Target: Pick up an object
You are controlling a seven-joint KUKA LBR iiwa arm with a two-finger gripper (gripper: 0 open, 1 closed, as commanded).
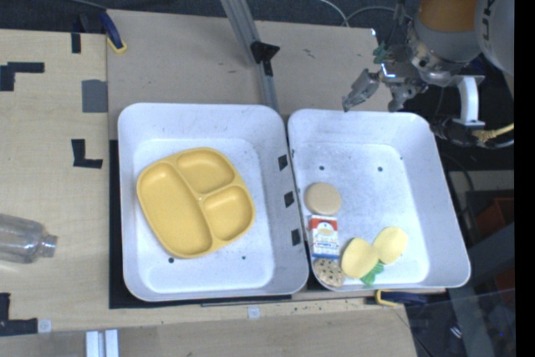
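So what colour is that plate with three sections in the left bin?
Yellow. The divided plate shows clearly in the camera view.

Glossy yellow plastic tray [195, 201] in a speckled matt white bin [142, 130], on a pale wooden bench [184, 54]

You're getting almost no readable text here. The arm [501, 4] is showing part of dark lettering on its grey casing, cut off at the frame edge. The small red-and-white packet [323, 236] is carrying print, too small to read.
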